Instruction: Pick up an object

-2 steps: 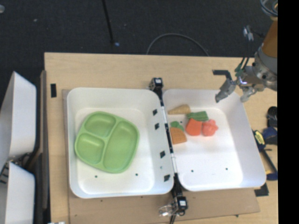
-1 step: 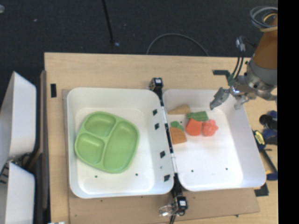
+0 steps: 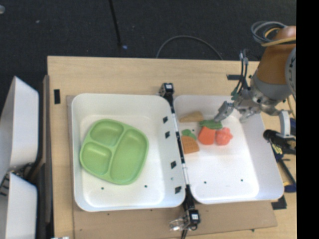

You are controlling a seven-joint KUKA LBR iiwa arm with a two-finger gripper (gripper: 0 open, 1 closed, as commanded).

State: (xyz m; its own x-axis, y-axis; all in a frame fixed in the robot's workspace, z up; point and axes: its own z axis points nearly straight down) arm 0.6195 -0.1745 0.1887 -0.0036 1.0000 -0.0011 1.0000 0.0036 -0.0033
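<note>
Four small toys sit bunched at upper left of the right bin (image 3: 249, 183): tomato (image 3: 206, 135), red piece (image 3: 224, 137), orange piece (image 3: 190, 144), tan block (image 3: 191, 117). Risk: crowding may cause a pinch of two or a slip. Gripper (image 3: 223, 112) sits just above the tomato; opening cannot be told, nothing visibly held.

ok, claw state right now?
Claw: cannot be told. It sits in the right bin above the orange toy, nothing visibly gripped.
</note>
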